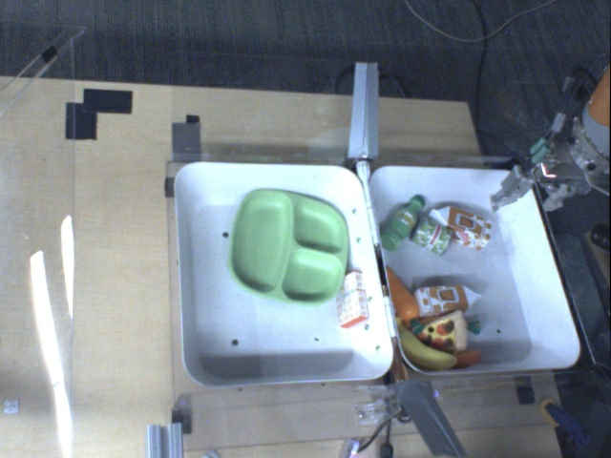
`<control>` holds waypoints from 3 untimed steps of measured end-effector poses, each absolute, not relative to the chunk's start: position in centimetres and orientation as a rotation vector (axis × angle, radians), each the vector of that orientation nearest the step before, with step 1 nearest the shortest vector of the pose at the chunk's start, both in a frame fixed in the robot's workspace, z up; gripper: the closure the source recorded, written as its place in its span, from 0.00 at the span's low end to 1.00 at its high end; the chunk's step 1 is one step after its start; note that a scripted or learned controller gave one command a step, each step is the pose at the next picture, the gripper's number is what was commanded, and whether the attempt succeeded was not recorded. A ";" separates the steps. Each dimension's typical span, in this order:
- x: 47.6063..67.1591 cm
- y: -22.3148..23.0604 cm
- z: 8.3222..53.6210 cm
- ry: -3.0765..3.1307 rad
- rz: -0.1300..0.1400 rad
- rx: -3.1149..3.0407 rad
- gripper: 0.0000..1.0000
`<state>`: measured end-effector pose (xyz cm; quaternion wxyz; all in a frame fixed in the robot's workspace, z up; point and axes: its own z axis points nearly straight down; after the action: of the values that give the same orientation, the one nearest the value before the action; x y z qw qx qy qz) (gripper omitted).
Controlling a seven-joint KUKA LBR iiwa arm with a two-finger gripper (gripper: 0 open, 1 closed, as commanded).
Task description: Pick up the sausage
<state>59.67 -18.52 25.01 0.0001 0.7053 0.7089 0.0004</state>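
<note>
My bench [115,284] looks like pale matt wood; both shallow white bins [200,351] look like smooth plastic, as does the glossy green divided plate [286,246].

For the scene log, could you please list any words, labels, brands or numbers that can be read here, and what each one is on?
No text here can be read.
Small carton on the left bin's floor: red and white print, too blurred.
Two cartons in the right bin: printed pictures, lettering too small.
Green bottle: label unreadable.
</note>
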 end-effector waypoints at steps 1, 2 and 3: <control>62.8 -11.9 12.3 2.537 0.013 1.826 0.00; 66.1 -16.9 9.3 2.449 0.004 1.960 0.00; 63.4 -19.0 8.6 1.907 0.003 2.493 0.00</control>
<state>63.37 -19.00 8.60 0.0014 0.7943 0.6076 0.0010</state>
